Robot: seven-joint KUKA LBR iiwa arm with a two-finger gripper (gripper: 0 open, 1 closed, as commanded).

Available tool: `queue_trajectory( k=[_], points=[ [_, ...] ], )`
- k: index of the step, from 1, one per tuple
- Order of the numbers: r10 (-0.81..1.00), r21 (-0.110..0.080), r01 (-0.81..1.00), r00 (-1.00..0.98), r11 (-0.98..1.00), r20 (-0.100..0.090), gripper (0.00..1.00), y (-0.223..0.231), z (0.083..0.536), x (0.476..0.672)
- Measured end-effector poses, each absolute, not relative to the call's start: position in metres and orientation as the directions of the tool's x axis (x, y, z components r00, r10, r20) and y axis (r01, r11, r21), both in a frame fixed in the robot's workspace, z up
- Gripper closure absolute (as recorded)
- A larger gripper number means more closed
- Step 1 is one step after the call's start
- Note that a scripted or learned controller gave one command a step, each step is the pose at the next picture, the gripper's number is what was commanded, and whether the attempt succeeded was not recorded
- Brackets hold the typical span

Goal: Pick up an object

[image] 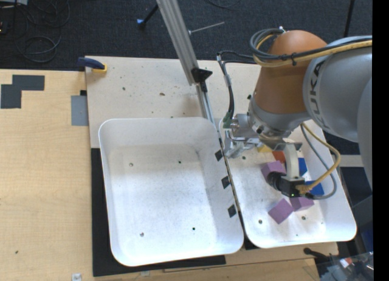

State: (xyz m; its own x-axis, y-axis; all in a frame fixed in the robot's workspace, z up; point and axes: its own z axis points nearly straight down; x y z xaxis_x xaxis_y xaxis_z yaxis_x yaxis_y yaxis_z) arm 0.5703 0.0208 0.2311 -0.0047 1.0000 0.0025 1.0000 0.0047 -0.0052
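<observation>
Risk, empty close: the jaws are placed at the 10 o'clock corner of the right shallow white plastic bin (331,232), apart from every loose piece. A close here would likely catch nothing.
Risk, rim strike: the jaws are just beside the rim shared with the left shallow white plastic bin (104,137). A descent or a drift toward 9 o'clock could land on that rim or its small black clips (225,182) and shove both bins on the pale wooden counter (140,88).
Risk, clutter: the pieces are bunched near one another, so a neighbour may be nudged or two pinched at once.
Risk, occlusion: part of the cluster is covered by the wrist, so contacts among the pieces cannot be told.
Targets: all lie in the right bin, at 4 to 5 o'clock from the jaws. The purple cube-shaped block (281,210) is nearest the 6 o'clock wall. A second purple block (273,169), a small orange piece (278,156) and a blue block (302,168) lie under the wrist.
Arm pose: the grey arm with the orange band (285,73) is brought in from 3 o'clock and bent over the right bin, wrist down, tool end toward 9 o'clock.
Jaws: how far open cannot be told, and no piece is seen held.
</observation>
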Motion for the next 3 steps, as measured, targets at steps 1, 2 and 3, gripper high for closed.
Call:
queue_trajectory(
  k=[1,2,3],
  points=[
    [1.0,-0.006,1.0,-0.005,0.005,0.002,1.0,0.067,0.239,0.541],
    [1.0,-0.007,1.0,-0.003,0.003,0.001,1.0,0.097,0.221,0.529],
    [1.0,-0.004,1.0,0.004,-0.004,0.0,0.0,0.095,0.222,0.53]
  ],
)
